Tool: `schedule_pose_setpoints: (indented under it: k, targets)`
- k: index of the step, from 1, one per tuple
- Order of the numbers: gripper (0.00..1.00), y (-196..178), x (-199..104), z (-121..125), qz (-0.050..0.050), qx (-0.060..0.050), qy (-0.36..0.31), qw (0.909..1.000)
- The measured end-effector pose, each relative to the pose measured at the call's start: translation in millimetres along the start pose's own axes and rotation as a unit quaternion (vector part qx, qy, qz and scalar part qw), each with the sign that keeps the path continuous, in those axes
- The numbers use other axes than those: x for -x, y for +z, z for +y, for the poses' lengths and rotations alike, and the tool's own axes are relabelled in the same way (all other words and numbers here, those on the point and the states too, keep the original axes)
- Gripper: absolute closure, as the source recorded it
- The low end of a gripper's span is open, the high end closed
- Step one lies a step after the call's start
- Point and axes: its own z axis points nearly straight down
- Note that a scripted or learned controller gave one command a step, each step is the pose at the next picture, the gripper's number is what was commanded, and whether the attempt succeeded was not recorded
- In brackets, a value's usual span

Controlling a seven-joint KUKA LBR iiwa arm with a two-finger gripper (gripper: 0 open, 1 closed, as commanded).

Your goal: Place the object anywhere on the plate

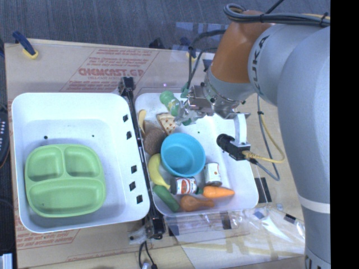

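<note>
Two shallow white plastic bins sit side by side on a brown cardboard-covered bench (112, 66) printed with red lettering, and beyond its far edge lies dark grey carpet (112, 10). The left bin (67, 108) holds a pale green three-compartment plastic plate (65, 179) toward its near left corner. The right bin (241, 178) is crowded: a bright blue plastic bowl (182, 154) sits in its middle, with a yellow banana (157, 171) just left of the bowl, a dark green cucumber (166, 198) and a small labelled can (184, 186) on the bowl's near side, two orange carrots (210, 194) near right of the bowl, and a green bottle (168, 100) and a cracker-like piece (165, 122) on the bowl's far side. The grey arm's gripper (188, 112) hangs just beyond the bowl's far rim, over that far clutter; I cannot tell how its fingers stand or whether anything is in them. A blue-and-yellow clamp (25, 45) grips the bench's far left corner, well apart from the bowl.
</note>
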Motion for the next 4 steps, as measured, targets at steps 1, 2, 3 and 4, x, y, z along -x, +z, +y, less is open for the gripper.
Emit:
schedule_pose_setpoints:
  k: [1,2,3,4]
  targets:
    - [0.00,0,0,0,0.000,0.000,0.000,1.0000]
    - [0.00,35,-58,62,0.001,-0.002,0.044,0.9990]
    - [0.00,34,-57,62,0.001,-0.001,0.045,0.9990]
    - [0.00,34,-57,62,0.001,-0.001,0.045,0.9990]
